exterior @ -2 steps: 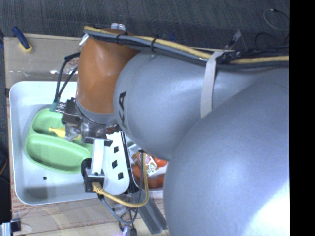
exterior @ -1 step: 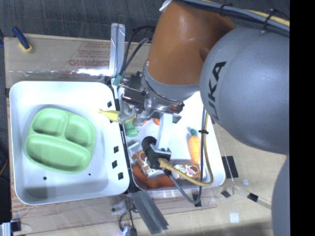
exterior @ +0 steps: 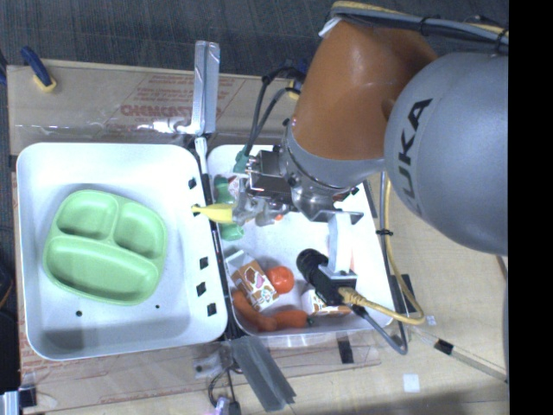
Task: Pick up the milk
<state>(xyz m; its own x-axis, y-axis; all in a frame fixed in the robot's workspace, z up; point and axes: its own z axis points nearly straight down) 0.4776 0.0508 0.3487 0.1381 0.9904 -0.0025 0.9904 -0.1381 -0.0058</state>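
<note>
Table's right bin [exterior: 285, 240]: the hand [exterior: 246, 204] sits low by the banana [exterior: 216, 213] — apart or together, I cannot tell — likely poised to grab, though the brown carton [exterior: 255, 285], probably the milk, lies apart, beside the tomato [exterior: 279, 277].

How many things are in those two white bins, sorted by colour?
Green: 2, plate and small lump
Yellow: 1, curved piece
Orange-red: 2, ball and long stick
Brown-and-white: 1, carton
Total clearly visible: 6
</note>
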